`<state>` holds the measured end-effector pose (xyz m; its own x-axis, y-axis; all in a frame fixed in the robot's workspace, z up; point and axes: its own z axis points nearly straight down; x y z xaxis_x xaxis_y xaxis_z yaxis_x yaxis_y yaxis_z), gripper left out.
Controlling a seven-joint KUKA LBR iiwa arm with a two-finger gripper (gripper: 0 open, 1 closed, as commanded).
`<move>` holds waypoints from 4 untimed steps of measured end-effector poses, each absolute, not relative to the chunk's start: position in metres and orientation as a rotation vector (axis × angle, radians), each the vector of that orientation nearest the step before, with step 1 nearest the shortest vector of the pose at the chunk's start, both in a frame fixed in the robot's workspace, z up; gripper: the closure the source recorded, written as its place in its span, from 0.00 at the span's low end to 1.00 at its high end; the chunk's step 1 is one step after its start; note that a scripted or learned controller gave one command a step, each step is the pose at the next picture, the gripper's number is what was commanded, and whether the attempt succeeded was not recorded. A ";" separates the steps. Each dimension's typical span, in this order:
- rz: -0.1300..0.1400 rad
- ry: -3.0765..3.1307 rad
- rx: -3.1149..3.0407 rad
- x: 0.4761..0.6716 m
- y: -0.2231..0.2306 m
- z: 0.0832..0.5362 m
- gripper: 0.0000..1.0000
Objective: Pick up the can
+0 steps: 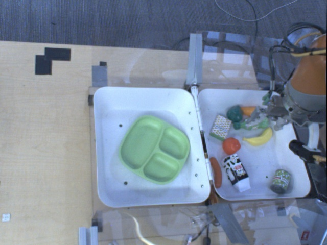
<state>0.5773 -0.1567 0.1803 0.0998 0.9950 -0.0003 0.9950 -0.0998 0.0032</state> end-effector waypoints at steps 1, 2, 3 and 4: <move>0.002 2.077 2.355 0.579 -0.171 0.130 0.00; 0.012 1.886 2.501 0.538 -0.142 0.089 0.00; -0.001 1.774 2.594 0.619 -0.191 0.087 0.00; 0.002 1.784 2.582 0.621 -0.189 0.099 1.00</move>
<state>0.6209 -0.1891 0.0987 0.3535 0.9354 -0.0006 0.9354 -0.3535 0.0033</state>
